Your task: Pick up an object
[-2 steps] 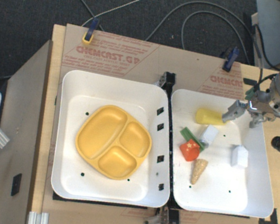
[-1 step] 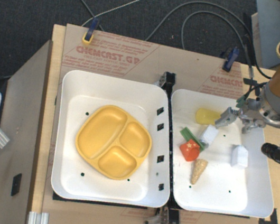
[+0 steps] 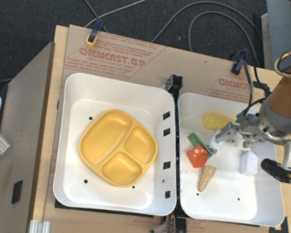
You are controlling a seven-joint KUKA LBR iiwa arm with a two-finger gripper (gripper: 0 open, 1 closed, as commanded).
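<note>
Over the right bin [image 3: 262,214], the gripper [image 3: 237,140] hangs with its two fingers spread apart and nothing between them. One fingertip [image 3: 222,137] sits near a yellow object [image 3: 215,120] and just above a green piece [image 3: 202,142]. Below lie a red block [image 3: 197,156] and a tan cone [image 3: 206,177]. The left bin [image 3: 73,128] holds a yellow divided plate [image 3: 117,147].

A yellow divided tray [image 3: 118,147] lies in the left bin [image 3: 71,128]. The gripper [image 3: 238,136] hangs over the right bin [image 3: 262,212], near a red block [image 3: 197,156] and a cone [image 3: 205,177].
</note>
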